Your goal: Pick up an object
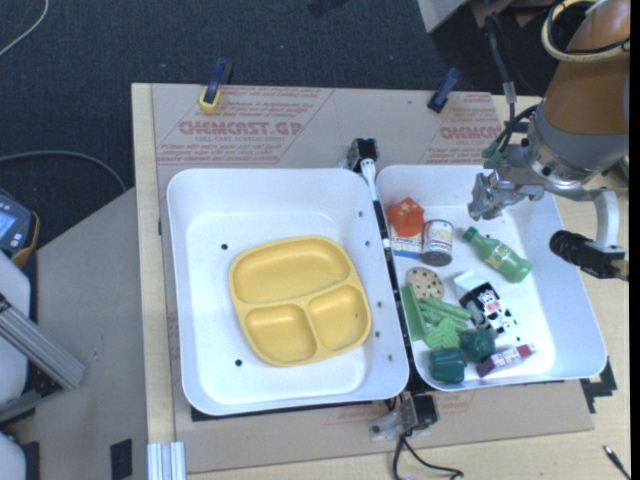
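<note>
The right bin (pixel 572 290) holds several small objects. An orange-red packet (pixel 405 214) lies at its upper left, with a small can (pixel 437 241) beside it. A green bottle (pixel 497 254) lies on its side in the middle. Lower down are a round cookie (pixel 425 284), a green ridged piece (pixel 437 320), a black-and-white toy (pixel 486 304), a dark teal lump (pixel 450 365) and a small purple-and-red item (pixel 508 357). My gripper (pixel 484 198) hangs over the bin's upper middle, just above and right of the can, a little above the bottle's cap. I see nothing in it.
The left bin (pixel 185 230) holds a yellow divided plate (pixel 298 296). A black clip (pixel 362 154) sits on the ridge between the bins. The grey arm with its orange band (pixel 590 63) comes in over the right bin's upper right corner.
</note>
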Motion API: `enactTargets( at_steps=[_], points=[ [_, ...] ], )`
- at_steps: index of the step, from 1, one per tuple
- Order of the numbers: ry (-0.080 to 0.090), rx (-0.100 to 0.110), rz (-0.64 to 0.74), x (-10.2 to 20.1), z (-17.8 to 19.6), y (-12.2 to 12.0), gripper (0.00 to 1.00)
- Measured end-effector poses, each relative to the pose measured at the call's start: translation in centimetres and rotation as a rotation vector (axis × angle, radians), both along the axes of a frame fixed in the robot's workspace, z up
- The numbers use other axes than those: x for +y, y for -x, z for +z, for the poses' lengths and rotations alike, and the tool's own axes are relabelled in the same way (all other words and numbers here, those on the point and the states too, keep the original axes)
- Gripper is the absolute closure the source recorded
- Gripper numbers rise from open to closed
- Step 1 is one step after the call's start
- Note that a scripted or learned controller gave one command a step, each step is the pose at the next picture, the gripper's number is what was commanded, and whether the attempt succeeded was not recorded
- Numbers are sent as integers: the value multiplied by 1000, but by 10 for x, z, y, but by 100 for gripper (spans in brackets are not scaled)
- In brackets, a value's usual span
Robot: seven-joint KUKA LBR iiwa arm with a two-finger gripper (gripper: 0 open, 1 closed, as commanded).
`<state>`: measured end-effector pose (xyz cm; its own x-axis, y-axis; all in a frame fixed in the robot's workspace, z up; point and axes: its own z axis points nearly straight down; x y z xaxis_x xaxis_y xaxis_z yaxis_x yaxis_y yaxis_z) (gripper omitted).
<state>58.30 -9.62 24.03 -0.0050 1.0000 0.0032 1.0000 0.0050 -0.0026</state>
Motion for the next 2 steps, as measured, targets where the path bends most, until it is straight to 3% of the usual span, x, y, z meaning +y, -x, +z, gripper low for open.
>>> enactTargets(
  at_steps=[1, 2],
  points=[
    [0, 3, 0, 50, -19, 22, 100],
    [3, 0, -7, 31, -18, 33, 100]
  ],
)
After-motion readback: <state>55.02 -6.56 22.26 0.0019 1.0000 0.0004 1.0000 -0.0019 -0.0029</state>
